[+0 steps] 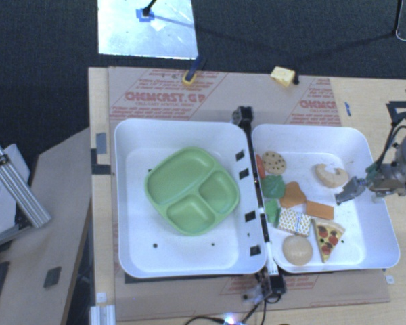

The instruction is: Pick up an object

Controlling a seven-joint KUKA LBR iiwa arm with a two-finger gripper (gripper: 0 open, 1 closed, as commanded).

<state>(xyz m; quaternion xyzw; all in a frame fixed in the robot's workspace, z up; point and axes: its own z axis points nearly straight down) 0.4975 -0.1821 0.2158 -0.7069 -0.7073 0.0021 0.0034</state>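
The jaws (350,190), at the frame's right edge, hang just lower right of the bagel piece (330,175); whether they are spread or closed, I cannot tell.

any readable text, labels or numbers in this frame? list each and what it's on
"CHEMCAST GP", red print, on the brown protective sheet under the two white bins, behind the left bin.
The same red print repeats on that sheet behind the right bin; too blurred to read with confidence.
Smaller red lines under both prints: too small to read.
Green divided plate, toy food pieces: no text visible.
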